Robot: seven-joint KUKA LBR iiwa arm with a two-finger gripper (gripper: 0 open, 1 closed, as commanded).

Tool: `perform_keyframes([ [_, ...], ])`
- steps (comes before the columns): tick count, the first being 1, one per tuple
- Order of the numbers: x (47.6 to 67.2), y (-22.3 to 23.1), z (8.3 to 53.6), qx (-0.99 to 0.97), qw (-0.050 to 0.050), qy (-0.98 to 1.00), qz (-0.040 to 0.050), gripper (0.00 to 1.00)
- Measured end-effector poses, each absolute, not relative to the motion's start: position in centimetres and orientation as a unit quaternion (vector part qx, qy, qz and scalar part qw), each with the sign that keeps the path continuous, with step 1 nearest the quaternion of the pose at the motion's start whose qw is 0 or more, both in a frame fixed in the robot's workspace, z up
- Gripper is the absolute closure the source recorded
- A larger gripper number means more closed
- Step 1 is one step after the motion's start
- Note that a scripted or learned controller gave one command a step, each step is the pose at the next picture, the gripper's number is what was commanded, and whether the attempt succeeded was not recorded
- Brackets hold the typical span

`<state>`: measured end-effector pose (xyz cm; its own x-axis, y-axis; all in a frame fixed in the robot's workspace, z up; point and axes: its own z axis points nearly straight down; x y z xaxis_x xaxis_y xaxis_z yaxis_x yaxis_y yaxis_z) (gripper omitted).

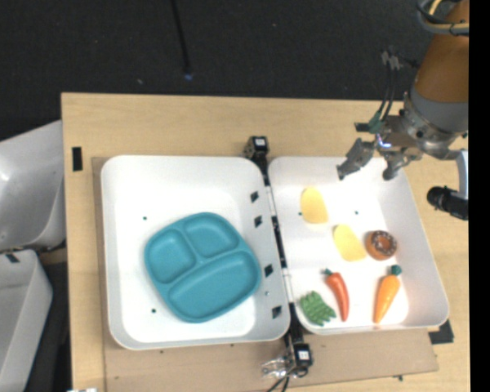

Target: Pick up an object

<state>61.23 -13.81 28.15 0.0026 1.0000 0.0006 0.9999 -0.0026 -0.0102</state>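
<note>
Spread apart and holding nothing, the gripper (371,160) hung over the far edge of the right bin (420,243), its two dark fingers (348,161) splayed above the white rim. Closest to it inside that bin lay a pale yellow piece (314,206), and just beyond that, toward the near side, a second yellow piece (348,242) touched a small brown doughnut (381,244). Along the near wall sat a red chilli pepper (336,293), a green leafy item (317,307) beside it, and an orange carrot (386,295) to the right, well apart from the fingers. Across the divider, the left bin (122,219) held a blue sectioned plate (201,265) lying flat. Both bins rested on the tan wooden bench (188,121).
</note>
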Motion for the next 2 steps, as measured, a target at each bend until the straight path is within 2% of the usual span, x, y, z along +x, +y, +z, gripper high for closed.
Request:
perform_keyframes([
  [1,61.4,-13.8,28.8,-0.708,-0.001,-0.707,-0.0003,0.0],
  [2,60.9,-14.1,22.6,-0.707,0.001,-0.707,0.0022,0.0],
])
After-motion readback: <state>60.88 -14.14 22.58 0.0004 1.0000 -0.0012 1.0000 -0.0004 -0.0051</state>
